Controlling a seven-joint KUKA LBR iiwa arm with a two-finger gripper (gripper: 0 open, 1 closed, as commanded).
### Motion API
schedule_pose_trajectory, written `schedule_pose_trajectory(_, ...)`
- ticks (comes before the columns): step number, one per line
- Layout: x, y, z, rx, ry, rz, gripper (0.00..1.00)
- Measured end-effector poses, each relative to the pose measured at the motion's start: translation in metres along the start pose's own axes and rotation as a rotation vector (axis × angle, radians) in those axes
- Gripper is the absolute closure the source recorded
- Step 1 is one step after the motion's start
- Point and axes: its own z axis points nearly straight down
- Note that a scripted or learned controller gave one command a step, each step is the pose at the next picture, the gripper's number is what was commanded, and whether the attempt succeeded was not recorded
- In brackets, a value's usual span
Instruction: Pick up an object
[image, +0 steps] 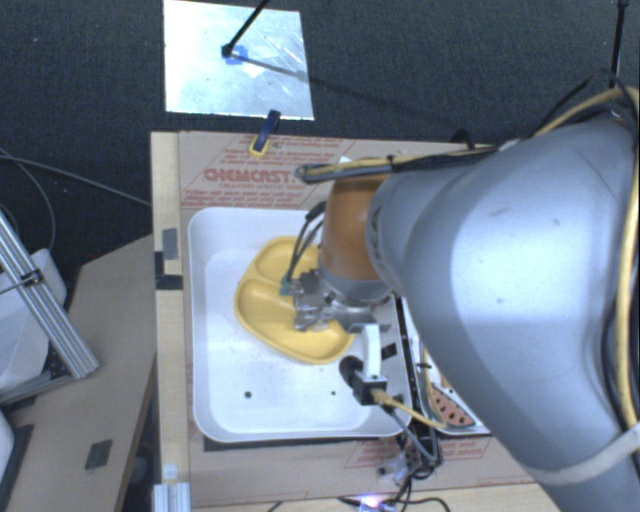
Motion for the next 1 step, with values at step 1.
schedule_pose_trajectory(1, 0.0346, -0.0554, 0.0007, -0.034, -0.011, -0.001, 1.00)
